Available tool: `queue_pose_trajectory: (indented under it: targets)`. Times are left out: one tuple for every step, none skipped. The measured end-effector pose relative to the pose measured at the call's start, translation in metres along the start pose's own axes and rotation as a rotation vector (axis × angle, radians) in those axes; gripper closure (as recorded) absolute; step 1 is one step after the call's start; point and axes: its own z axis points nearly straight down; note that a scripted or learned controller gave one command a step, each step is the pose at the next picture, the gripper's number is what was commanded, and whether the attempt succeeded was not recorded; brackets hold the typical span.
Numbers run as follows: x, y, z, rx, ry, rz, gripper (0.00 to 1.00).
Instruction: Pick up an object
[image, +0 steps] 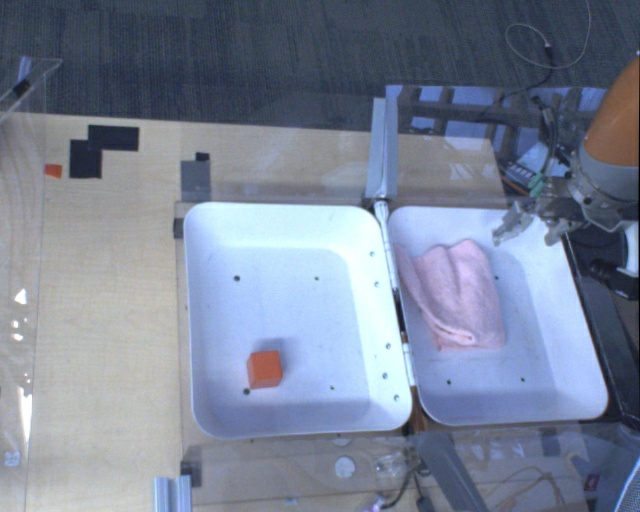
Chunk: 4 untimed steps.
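here the grey arm with the orange band (612, 130) reaches in from the right, and its two-finger gripper (528, 228) hangs over the far right corner of the right-hand shallow white bin (580, 400). the two fingers stand spread apart with nothing between them, so the gripper is wide and empty. the nearest candidate is the crumpled pale pink cloth (460, 295), lying loosely folded in the middle of that bin, just beside the gripper and a little nearer the camera. a small orange block (265, 369) sits well apart in the left-hand white bin (210, 300), near its front left corner.

the step in hand looks like the approach to a grasp, and the cloth is the likely target. to do it well, the arm wants to shift the gripper toward the thick middle fold of the cloth rather than its thin edge, then come down straight with the fingers kept wide. it should close across a raised ridge so that fabric bunches between the fingers. soft cloth can slip or drag, so a slow lift would show whether the grasp holds.
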Motion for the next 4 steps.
queue_pose_trajectory:
  targets:
    - [0.005,-0.03,0.107,-0.004,-0.001,-0.133,0.0]
    - [0.036,-0.039,0.114,-0.01,-0.003,-0.168,0.0]
    - [0.076,-0.015,0.114,-0.01,-0.001,-0.191,0.0]
    - [0.052,-0.058,0.113,-0.01,-0.004,-0.275,0.0]
